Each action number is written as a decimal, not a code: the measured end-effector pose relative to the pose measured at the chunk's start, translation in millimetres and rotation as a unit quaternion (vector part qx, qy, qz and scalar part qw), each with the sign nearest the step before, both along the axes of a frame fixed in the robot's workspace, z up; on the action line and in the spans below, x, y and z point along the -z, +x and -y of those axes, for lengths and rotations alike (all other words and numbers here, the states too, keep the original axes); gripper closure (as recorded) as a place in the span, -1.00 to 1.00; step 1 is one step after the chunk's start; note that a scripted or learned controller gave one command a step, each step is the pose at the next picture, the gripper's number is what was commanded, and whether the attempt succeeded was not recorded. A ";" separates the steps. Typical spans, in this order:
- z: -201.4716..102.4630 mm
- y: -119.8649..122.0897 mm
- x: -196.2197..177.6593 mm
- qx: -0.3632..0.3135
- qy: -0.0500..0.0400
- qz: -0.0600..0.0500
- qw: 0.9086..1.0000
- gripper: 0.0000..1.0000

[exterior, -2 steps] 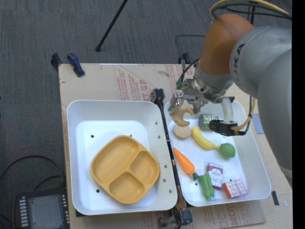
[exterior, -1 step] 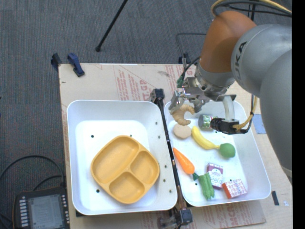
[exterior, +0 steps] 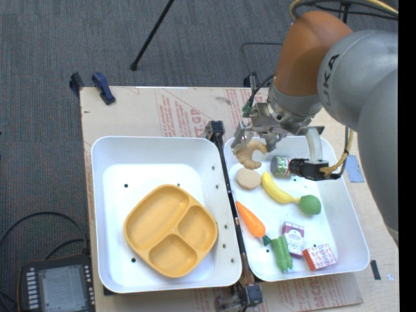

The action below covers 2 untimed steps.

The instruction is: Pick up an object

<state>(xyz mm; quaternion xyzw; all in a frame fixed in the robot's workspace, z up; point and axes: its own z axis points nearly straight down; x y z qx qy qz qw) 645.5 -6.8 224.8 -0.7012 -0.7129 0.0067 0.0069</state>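
Two smooth glossy white plastic bins (exterior: 104,174) sit on a matt brown cardboard-covered table (exterior: 162,109); the yellow three-compartment plastic tray (exterior: 170,229) looks satin-smooth.

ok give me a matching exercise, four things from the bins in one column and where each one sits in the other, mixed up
Things:
1. yellow divided plate
2. banana
3. carrot
4. red carton

Places:
A. near corner of the right bin, on the arm's side
B. middle of the right bin, beside the green ball
C. left bin
D. right bin, close to the wall between the two bins

Pairs: 1-C, 2-B, 3-D, 4-A
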 end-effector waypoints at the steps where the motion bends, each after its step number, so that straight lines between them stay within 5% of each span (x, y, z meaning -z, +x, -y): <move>1: -0.1 0.5 -7.8 -0.002 0.000 -0.002 1.000 1.00; 2: -0.3 0.9 -15.6 -0.004 0.000 -0.003 1.000 1.00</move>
